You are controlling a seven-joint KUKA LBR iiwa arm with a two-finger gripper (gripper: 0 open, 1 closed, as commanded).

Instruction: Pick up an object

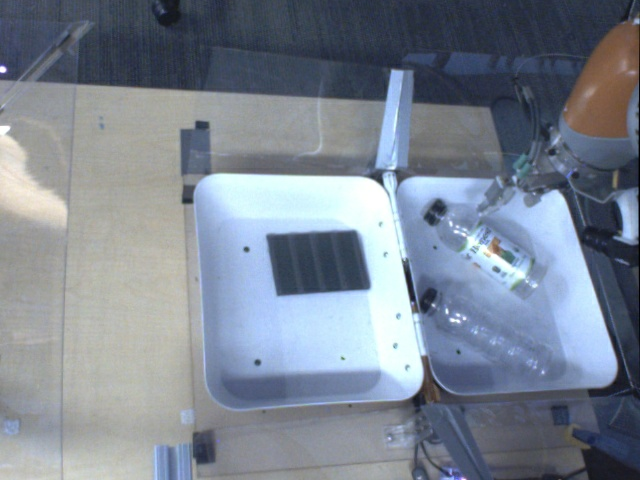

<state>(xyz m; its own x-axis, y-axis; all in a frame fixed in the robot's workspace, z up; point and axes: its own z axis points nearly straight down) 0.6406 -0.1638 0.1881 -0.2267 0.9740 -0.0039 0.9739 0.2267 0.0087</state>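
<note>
Bottle with a label [488, 250] lies slanted in the right bin [590, 363], a clear bottle [490, 332] beside it. Gripper [515, 190] hovers just above its cap end, fingers apart, likely lining up. Dark mat [318, 262] lies in the left bin [230, 368].

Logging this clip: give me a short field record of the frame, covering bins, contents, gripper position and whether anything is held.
left bin: holds a dark ribbed rectangular pad, lying flat near the middle
right bin: holds two clear plastic bottles
labelled bottle: lying on its side, dark cap toward the bin divider, green and orange label
plain bottle: lying on its side nearer the front edge, dark cap toward the divider
gripper: over the back of the right bin, just above the labelled bottle's far end
held object: none visible between the fingers
</note>
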